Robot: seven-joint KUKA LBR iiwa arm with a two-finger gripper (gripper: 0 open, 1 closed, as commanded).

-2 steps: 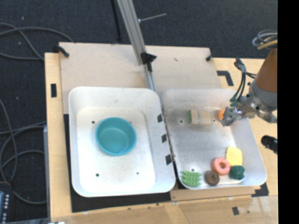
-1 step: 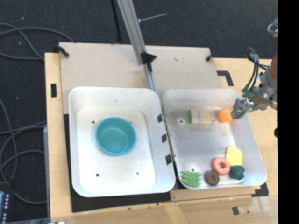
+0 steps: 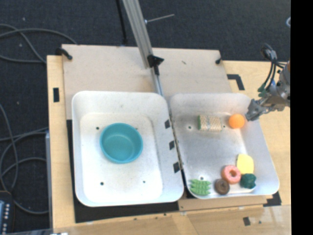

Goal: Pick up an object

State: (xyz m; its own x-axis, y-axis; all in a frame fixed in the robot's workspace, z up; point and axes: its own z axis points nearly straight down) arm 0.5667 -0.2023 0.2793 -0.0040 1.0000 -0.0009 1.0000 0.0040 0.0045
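Note:
The right bin (image 3: 210,153) holds several small objects. An orange ball (image 3: 236,121) lies near its far right side, with a beige textured block (image 3: 210,123) to its left. Along the near edge sit a yellow piece (image 3: 245,163), a pink ring (image 3: 231,174), a brown ring (image 3: 222,186), a dark green piece (image 3: 248,181) and a light green ridged piece (image 3: 199,186). My gripper (image 3: 254,110) hangs at the bin's right rim, just right of the orange ball, with nothing visibly between its fingers.
The left bin (image 3: 88,180) contains a teal bowl (image 3: 121,142). A slanted metal rail (image 3: 142,33) runs from the top of the view down to the gap between the bins. Black cables lie on the dark floor at left.

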